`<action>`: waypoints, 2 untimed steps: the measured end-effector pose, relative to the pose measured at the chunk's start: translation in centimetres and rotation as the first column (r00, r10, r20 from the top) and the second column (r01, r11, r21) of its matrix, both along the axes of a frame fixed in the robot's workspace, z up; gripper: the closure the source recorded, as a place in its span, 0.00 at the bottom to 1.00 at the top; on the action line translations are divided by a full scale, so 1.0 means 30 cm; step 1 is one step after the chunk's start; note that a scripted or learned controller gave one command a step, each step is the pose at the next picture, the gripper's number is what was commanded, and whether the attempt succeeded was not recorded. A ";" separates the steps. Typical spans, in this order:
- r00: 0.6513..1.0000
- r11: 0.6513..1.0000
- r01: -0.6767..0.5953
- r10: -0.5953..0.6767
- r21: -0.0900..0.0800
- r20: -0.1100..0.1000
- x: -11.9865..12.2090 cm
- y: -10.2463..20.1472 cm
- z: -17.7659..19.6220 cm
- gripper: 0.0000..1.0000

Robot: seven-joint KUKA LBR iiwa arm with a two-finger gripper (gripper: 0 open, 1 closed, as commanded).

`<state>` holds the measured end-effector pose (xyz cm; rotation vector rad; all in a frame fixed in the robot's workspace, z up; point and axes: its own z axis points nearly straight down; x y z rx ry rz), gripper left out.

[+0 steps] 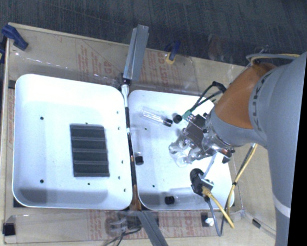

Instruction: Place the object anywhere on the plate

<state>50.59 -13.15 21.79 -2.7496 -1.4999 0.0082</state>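
End effector [186, 149] low in right bin [151, 193]; can't tell its state. Clear tube [155, 116], likely the object, lies just up-left of it, long axis roughly left-right. Plate [89, 150], dark and ridged, sits in left bin [36, 96], well apart leftward.

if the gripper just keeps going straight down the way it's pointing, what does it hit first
Probably the floor of the right bin: the gripper points down into it. A clear pen-like object lies beside that line, though depth is hard to judge.
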 end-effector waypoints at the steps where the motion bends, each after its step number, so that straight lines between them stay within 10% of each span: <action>1: 0.998 0.998 0.065 -0.065 -0.005 0.002 0.135 0.318 -0.095 1.00; 2: 0.948 0.948 0.317 -0.317 -0.006 0.003 0.413 0.513 -0.092 1.00</action>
